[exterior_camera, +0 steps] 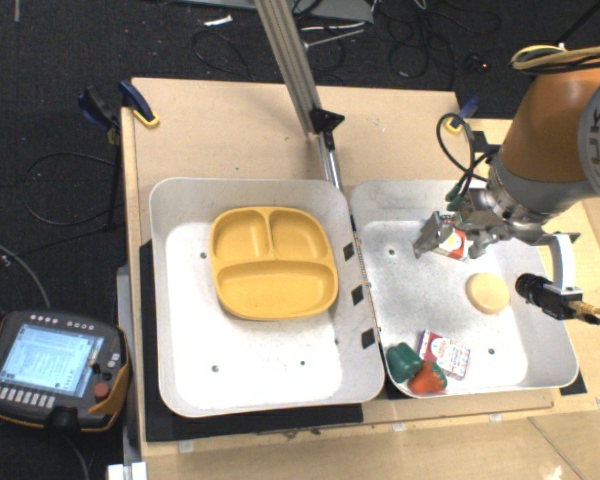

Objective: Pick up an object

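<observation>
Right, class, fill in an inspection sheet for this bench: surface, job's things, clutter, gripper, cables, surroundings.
Surface: wooden bench bearing a left bin and a right bin.
Job's things: in the right bin, a pale round object, a small carton, green and red items at the front edge.
Clutter: yellow divided tray in the left bin.
Gripper: the gripper is low over the right bin, a red-and-white item at its tip; grasp unclear.
Cables: black cables on the floor behind.
Surroundings: teach pendant at front left.
</observation>
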You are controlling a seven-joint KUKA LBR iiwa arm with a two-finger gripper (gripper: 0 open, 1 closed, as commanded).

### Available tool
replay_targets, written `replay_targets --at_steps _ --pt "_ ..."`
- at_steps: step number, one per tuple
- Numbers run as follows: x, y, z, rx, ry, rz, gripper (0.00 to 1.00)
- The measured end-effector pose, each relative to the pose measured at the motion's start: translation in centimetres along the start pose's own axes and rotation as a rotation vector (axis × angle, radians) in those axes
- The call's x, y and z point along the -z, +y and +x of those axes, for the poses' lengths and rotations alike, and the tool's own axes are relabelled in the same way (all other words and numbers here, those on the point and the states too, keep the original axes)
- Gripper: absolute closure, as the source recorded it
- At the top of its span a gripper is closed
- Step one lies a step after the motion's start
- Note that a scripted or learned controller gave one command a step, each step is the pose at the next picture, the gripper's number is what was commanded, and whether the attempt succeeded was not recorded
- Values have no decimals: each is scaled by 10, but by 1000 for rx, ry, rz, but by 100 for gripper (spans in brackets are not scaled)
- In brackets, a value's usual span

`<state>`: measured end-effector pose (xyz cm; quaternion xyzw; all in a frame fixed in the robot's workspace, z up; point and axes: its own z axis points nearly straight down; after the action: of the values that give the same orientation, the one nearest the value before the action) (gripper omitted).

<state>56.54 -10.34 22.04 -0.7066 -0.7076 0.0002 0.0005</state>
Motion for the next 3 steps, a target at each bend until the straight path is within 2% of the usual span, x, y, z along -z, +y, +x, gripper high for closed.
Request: replay_targets --at_steps 1,3 --pt "0 0 0 -1 0 -1 0" --pt "-117 5 -6 -2 0 6 0"
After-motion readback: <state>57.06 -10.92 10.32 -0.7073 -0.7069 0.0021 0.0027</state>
